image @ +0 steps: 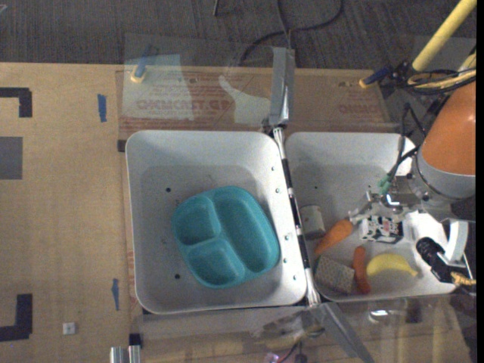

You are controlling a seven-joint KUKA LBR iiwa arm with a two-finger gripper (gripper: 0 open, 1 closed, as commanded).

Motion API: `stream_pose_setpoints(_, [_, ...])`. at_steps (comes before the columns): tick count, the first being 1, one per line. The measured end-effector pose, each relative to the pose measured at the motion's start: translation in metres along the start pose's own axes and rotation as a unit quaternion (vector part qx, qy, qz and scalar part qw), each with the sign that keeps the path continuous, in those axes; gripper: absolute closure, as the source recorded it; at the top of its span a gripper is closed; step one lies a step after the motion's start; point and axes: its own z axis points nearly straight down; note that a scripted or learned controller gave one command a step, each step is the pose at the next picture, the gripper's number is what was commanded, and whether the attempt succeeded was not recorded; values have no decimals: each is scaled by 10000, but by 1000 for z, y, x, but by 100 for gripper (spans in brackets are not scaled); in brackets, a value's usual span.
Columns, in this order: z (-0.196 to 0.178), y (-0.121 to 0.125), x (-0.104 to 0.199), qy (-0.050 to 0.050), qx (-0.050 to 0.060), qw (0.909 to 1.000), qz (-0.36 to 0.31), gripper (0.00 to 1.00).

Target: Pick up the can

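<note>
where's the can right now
In the camera view, the can lies in the right bin, against its left wall, just left of the carrot and above the grey sponge.

cardboard sheet [198,97] — printing faint, unreadable

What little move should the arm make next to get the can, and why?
Probably slide sideways toward the wall between the bins. The gripper hangs over the middle of the right bin, while what looks like the can lies by that wall, beyond the carrot.
</note>
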Motion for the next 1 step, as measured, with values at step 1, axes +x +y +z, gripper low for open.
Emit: stream_pose_setpoints(1, [72,138,-10,-6,-7,9990,449,0])
